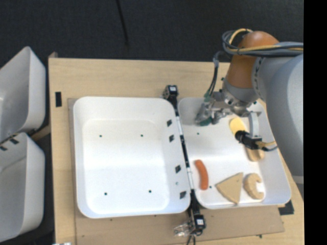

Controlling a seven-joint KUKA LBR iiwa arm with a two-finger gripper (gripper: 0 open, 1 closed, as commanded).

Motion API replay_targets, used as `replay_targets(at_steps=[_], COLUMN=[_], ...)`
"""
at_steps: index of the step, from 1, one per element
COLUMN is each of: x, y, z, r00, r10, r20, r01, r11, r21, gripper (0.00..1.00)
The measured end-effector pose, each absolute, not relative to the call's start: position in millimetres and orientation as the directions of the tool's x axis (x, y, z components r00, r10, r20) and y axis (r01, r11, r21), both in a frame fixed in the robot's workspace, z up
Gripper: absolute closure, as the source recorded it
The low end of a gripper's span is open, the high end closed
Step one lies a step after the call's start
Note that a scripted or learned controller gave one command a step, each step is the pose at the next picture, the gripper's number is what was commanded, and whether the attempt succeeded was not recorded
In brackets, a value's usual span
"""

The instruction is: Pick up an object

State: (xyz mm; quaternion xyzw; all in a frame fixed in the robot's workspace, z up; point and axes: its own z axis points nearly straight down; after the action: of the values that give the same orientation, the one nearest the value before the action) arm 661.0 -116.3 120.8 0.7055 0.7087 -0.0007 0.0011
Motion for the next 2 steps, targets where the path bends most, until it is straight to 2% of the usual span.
replay_targets(at_steps=[1,2], x=[661.6,581.9], y=[-117,-78], z=[131,205], r00=[-0.007,-0.003], r10=[1.0,1.0], r20=[-0.005,0.001], r01=[1.0,1.0], r11=[0.007,0.003], r21=[0.002,0.001], gripper=[1.0,1.0])
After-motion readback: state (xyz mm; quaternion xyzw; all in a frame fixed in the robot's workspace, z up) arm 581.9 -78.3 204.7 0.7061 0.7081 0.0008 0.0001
